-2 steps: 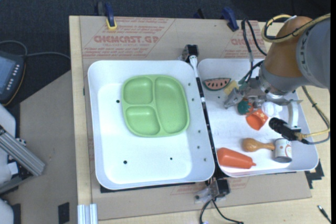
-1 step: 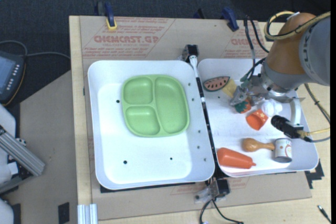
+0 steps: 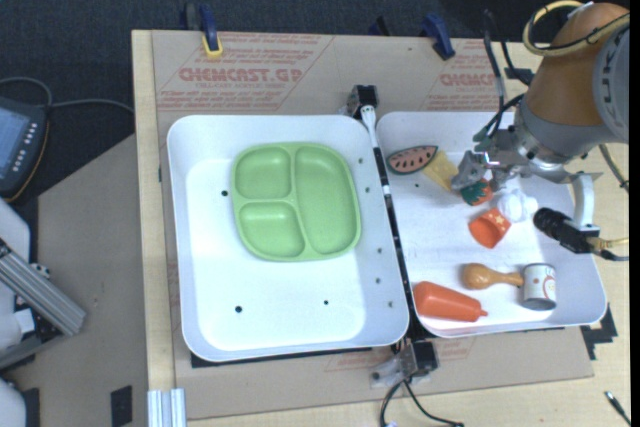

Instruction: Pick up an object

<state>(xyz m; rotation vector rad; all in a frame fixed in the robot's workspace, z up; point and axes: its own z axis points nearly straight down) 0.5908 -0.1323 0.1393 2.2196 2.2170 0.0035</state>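
looks like the approach step of a pick, not yet a lift: reaching low into the far half of the right bin [image 3: 592, 313], with the tool [image 3: 476, 177] down among the toys and nothing plainly raised off the bin floor. cannot tell whether open or closed, being seen from above and half hidden by the wrist. sits just beside a yellow piece [image 3: 440, 172] and right over a small green and red thing [image 3: 479, 194], the likeliest targets, with a watermelon slice [image 3: 412, 158] a little further left and an orange cup [image 3: 488, 229] and a crumpled white thing [image 3: 515, 207] just nearer the camera. leaves a carrot [image 3: 448, 302], a tan pear-shaped toy [image 3: 488, 276] and a small metal can [image 3: 539, 286] well apart along the near edge, and a green divided plate [image 3: 296, 200] alone in the left bin [image 3: 200, 315]. calls next for settling squarely on one item, closing firmly, then rising straight up without dragging the neighbours. reaches in from the right as a grey arm [image 3: 570, 95] with its orange band bent over the bin's far right corner, wrist angled down and leftward.
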